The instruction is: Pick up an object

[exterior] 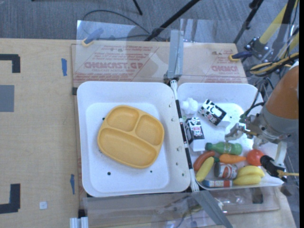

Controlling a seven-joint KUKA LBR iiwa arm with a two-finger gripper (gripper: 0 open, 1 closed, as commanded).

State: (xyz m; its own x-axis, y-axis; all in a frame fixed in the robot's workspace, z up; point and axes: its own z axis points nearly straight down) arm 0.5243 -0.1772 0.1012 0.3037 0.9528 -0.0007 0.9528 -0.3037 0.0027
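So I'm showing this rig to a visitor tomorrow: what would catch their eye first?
Probably the yellow divided plate, lying alone in the left bin. Next, the bright heap of toy food along the right bin's near edge, with the arm's orange band over that bin's right side.
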